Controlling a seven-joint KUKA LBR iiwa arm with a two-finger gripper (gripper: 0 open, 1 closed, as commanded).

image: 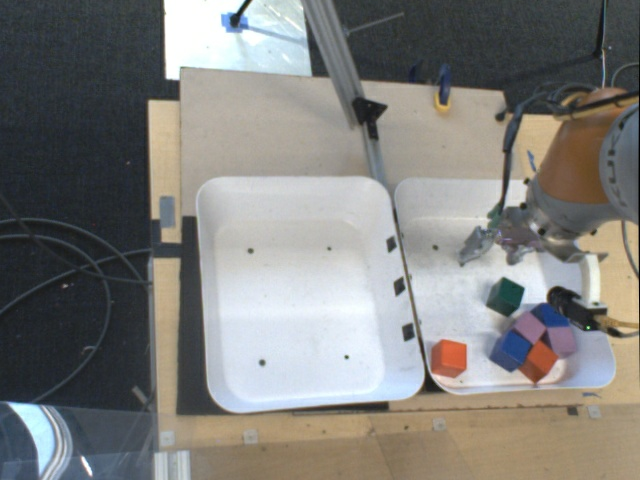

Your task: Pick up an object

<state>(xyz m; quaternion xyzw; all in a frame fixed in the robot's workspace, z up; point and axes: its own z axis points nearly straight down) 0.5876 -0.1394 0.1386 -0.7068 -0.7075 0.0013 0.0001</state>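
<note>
The gripper point(493, 245) hovers in the right bin point(440, 218) — fingers spread, nothing between them (green cube point(506, 296) nearby).

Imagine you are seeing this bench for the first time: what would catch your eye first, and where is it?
The bright blocks crowd the right bin's near corner: an orange block alone, a dark green one, then a heap of blue, purple and orange blocks. Above them hangs the grey arm with its orange band, its gripper over that bin's far half.
</note>
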